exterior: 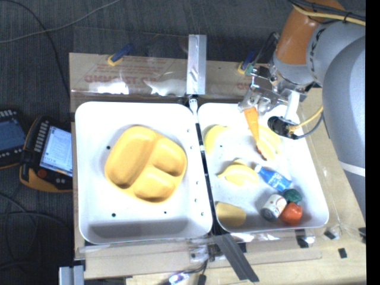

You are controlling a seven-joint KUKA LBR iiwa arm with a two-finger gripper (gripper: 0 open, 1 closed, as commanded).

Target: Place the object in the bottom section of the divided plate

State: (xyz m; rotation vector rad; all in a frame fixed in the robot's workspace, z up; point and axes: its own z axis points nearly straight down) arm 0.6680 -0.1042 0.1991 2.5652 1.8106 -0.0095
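Carrot (255, 130) hangs below end effector (256, 103); no writing legible.

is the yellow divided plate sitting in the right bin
No, the yellow divided plate lies in the left bin, while the right bin holds the carrot and other small items.

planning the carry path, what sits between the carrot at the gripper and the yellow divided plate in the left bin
In the camera view, between the carrot and the divided plate lie a pale yellow piece in the right bin and the raised rims where both bins meet.
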